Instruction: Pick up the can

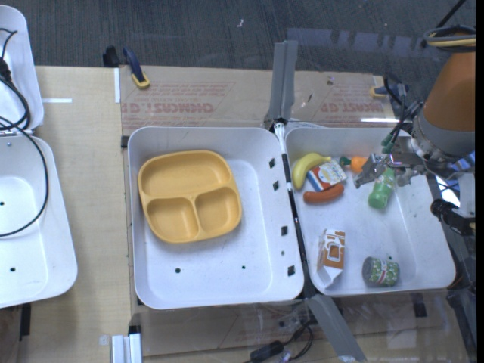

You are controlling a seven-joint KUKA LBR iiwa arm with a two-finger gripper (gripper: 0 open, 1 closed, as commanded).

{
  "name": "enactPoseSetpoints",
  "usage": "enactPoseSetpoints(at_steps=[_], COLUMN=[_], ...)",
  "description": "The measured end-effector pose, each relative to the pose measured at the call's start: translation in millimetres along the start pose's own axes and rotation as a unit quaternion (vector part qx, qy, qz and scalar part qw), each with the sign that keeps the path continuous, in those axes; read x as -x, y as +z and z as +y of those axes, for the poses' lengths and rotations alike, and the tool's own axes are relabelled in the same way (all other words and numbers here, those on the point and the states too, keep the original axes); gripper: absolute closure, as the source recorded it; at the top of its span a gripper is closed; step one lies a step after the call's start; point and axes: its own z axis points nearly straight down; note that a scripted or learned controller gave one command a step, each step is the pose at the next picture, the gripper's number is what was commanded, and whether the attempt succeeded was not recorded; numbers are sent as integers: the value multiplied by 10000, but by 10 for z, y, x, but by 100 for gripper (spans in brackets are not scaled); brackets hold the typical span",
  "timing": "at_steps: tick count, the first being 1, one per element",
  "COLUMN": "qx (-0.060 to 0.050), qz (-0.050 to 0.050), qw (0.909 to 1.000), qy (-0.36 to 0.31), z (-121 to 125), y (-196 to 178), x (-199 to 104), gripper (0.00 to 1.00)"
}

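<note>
Camera view: the can [380, 271] lies on its side, green-labelled with a grey end, in the right bin's [423, 225] front right corner; the gripper [386, 169] hovers above a green bottle [380, 190], well apart from it

Two white bins side by side on the counter [83, 97] — yellow divided plate [190, 196] in the left bin [204, 278]. In the right bin [423, 225]: can [380, 271] at the near corner, banana [308, 166], green bottle [381, 190] just under the tool [386, 169] — possibly touching.
</note>
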Motion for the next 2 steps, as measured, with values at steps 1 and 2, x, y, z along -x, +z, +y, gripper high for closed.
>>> enactPoseSetpoints(at_steps=[1,2], qx=[-8,-2], qz=[1,2], qw=[9895,9902], qy=[1443,1398], z=[59,-347], y=[107,1105], x=[-527,361], gripper=[0,0])
